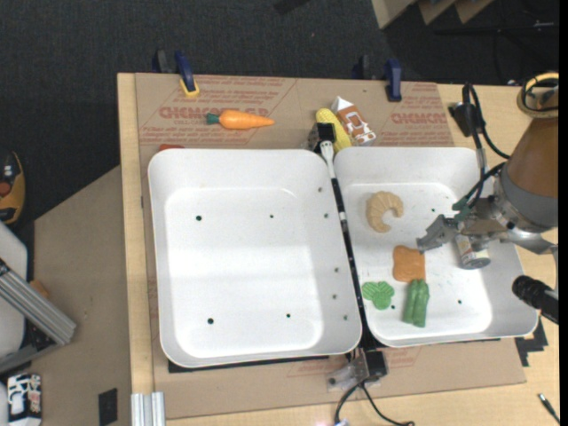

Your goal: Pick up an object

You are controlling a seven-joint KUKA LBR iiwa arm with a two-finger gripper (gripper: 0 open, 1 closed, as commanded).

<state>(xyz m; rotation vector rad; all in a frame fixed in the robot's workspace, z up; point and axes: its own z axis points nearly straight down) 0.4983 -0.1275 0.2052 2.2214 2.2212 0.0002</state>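
The gripper hangs in the right bin, its fingers spread and holding nothing, just above the orange block. A croissant lies at upper left, 2 green toys below. Risk, as I judge it: descending off-centre, a finger could land on the block and shove it toward the green pieces.

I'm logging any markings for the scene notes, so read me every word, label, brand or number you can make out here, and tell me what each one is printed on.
Red printing on the cardboard sheet under the bins, upper left: large letters, too blurred to read.
Red printing on the same sheet, upper right: also too blurred to read.
Small orange and white packet behind the bins: markings too small to read.
No other text can be read.
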